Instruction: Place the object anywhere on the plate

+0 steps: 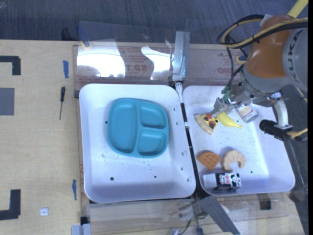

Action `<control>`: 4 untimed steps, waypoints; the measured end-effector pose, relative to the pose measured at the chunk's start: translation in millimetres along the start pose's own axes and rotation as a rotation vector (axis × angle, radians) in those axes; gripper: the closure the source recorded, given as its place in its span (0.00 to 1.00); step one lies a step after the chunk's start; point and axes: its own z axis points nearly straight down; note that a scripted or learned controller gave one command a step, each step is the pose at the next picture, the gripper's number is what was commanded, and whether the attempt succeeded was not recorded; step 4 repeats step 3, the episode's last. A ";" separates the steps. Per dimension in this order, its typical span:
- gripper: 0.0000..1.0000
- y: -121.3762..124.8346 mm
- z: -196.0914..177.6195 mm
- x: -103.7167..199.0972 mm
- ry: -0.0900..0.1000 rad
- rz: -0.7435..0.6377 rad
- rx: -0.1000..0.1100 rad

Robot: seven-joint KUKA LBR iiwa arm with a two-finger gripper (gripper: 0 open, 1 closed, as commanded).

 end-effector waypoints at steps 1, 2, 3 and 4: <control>1.00 -2.5 -36.4 78.2 -0.001 -0.110 -0.004; 1.00 7.8 2.7 182.2 0.001 -0.171 0.005; 0.00 8.4 0.6 177.3 -0.002 -0.164 0.002; 0.00 8.4 0.6 177.3 -0.002 -0.164 0.002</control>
